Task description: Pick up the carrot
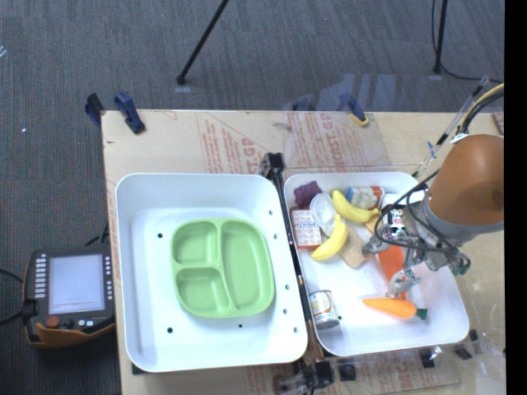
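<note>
Your carrot (390,307) lies flat near the front edge of the right bin (449,329), its green tip pointing toward the front right corner, with a small can (321,309) off to its other side. The gripper (403,282) hangs just behind and above the carrot, not on it, and whether the jaws are open or closed cannot be told from this angle. Bring it down squarely across the middle of the carrot's length, well apart from the can.

Even, soft overhead light; the white bins (206,196) look bright and slightly washed out, the carpet (82,39) dim. Shadows are faint. The whole frame is mildly soft and grainy.
</note>
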Available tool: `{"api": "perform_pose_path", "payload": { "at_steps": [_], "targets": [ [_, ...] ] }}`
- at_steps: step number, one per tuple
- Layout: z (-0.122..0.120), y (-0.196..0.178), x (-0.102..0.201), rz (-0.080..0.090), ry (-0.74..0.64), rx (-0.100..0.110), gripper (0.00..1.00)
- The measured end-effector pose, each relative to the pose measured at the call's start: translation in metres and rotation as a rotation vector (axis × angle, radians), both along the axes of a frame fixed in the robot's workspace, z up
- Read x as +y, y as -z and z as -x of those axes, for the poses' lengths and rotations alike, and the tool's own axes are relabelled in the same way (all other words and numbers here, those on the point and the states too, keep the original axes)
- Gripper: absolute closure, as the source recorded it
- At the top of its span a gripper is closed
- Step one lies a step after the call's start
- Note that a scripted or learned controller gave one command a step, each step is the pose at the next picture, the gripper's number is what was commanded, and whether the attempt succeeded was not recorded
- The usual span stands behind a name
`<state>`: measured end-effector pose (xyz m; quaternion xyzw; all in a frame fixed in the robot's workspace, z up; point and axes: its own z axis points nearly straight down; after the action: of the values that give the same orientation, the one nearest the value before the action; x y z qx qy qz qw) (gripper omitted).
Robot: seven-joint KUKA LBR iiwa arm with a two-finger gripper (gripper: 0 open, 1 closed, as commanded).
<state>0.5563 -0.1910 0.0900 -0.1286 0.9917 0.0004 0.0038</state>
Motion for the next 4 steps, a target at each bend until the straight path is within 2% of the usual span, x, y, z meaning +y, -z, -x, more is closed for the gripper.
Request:
{"api": "perform_pose_path", "payload": {
  "at_steps": [1, 2, 3, 4],
  "targets": [
    [0.062, 0.001, 0.034, 0.001, -0.267, 0.002, 0.0],
    [0.033, 0.0, -0.001, -0.001, 0.334, 0.0, 0.0],
    [0.073, -0.002, 0.026, 0.003, -0.031, -0.014, 0.0],
    [0.007, 0.0, 0.033, 0.001, -0.105, -0.002, 0.0]
  ]
}}
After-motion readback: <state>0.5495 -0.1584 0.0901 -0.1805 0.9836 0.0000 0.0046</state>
